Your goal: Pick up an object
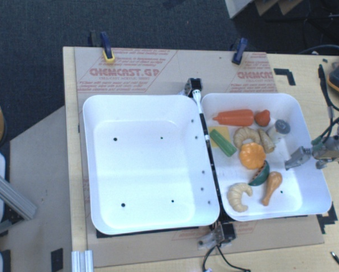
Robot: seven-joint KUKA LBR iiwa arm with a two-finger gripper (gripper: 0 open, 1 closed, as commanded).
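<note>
The right white bin (pixel 310 194) holds several toy foods: an orange carrot (pixel 234 117), a red tomato (pixel 262 118), a green cucumber piece (pixel 222 142), a tan croissant (pixel 246 135), an orange pumpkin (pixel 252 155), a dark green pepper (pixel 260 176), a brown drumstick (pixel 271 187) and a pale curled pastry (pixel 239 196). My gripper (pixel 296 158) reaches in low over the right edge of this bin. It sits to the right of the pumpkin and above the drumstick, apart from both. Nothing is seen held in it.
The left white bin (pixel 101 152) lies beside the right one, with a black divider strip (pixel 206 146) between them. A small grey object (pixel 281 127) and a beige piece (pixel 267 141) lie near the tomato. Clamps (pixel 107 45) hold the board at the back.
</note>
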